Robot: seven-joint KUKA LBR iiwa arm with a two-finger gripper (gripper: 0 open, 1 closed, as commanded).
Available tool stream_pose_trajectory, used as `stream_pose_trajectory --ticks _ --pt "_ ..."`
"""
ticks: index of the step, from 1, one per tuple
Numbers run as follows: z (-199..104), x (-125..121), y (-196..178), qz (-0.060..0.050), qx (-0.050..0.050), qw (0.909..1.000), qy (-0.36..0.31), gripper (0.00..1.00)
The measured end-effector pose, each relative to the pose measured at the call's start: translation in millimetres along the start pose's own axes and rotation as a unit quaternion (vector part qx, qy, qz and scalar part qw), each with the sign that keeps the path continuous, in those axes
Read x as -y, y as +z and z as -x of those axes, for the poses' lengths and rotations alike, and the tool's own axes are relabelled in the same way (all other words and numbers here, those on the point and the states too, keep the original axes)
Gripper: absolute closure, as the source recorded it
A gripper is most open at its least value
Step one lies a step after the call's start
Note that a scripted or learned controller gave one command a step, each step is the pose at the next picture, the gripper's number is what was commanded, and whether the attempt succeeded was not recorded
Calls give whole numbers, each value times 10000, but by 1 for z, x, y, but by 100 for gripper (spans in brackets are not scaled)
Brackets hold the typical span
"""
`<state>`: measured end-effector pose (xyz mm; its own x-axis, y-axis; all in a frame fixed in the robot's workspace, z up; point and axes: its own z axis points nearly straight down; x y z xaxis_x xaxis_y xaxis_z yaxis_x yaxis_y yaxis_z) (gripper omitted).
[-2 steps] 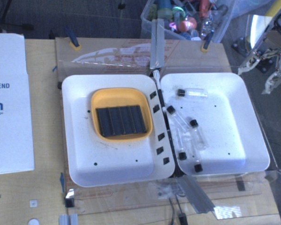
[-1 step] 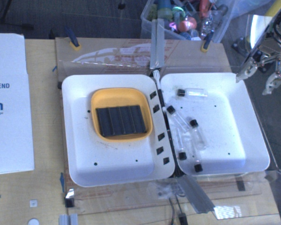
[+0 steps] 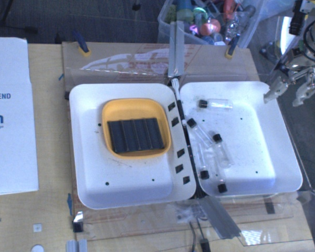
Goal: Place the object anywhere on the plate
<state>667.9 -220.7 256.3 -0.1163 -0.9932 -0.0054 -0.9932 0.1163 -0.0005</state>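
The silver two-finger gripper (image 3: 287, 91) hangs spread open, holding nothing, past the right white bin's (image 3: 262, 135) corner; clear black-capped vials (image 3: 215, 104) blur together; the yellow square plate (image 3: 135, 126) holds a dark ribbed slab (image 3: 135, 135); the white box (image 3: 9, 114) reads "S END", cut off.

The worktop (image 3: 47, 214) is pale wood. Two shallow white bins sit on it side by side, touching along their inner edges: the left bin (image 3: 89, 185) and the right bin (image 3: 275, 175). A clear sheet (image 3: 126, 62) with red print lies behind the bins, held by a blue clamp (image 3: 82, 47). A white printed carton (image 3: 9, 114) lies flat near the left edge. Grey tape (image 3: 220, 222) runs from the front of the bins.
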Motion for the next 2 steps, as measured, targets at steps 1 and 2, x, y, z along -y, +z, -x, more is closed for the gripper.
stream_pose_trajectory --ticks 1,2 --pt "0 0 -36 -28 -3 9856 -1693 0" --pt "7 -1 -61 -17 -5 9429 -3332 0"
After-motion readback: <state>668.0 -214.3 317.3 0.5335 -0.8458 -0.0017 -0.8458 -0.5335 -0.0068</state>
